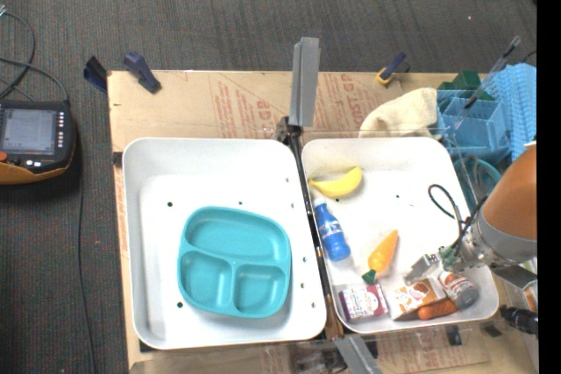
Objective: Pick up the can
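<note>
The can lies on its side in the near right corner of the right bin. It is small, with a red and white label and a grey end that faces the bin's corner. My gripper hangs low over the bin just left of the can and slightly behind it, close to its label end. The grey arm with its orange band reaches in from the right above them. Nothing shows between the gripper and the can that would tell me it has a hold.
In the right bin lie a yellow banana, a blue bottle, an orange carrot toy, a purple-and-white box, a red-orange piece and a black cable loop. A teal divided plate sits in the left bin.
</note>
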You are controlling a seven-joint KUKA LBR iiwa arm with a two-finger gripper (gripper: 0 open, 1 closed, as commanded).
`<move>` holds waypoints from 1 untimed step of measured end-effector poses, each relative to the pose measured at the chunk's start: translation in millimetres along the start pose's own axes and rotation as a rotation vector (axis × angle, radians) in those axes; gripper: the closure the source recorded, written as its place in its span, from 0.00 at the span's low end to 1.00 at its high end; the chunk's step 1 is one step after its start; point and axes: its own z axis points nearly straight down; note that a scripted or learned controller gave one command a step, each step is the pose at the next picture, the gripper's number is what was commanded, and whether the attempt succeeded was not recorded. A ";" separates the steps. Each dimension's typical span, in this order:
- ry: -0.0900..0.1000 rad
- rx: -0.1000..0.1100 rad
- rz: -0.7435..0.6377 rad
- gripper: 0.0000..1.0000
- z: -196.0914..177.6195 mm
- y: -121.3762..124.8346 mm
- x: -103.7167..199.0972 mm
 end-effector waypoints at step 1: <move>0.004 0.003 0.002 1.00 -7.3 0.0 0.4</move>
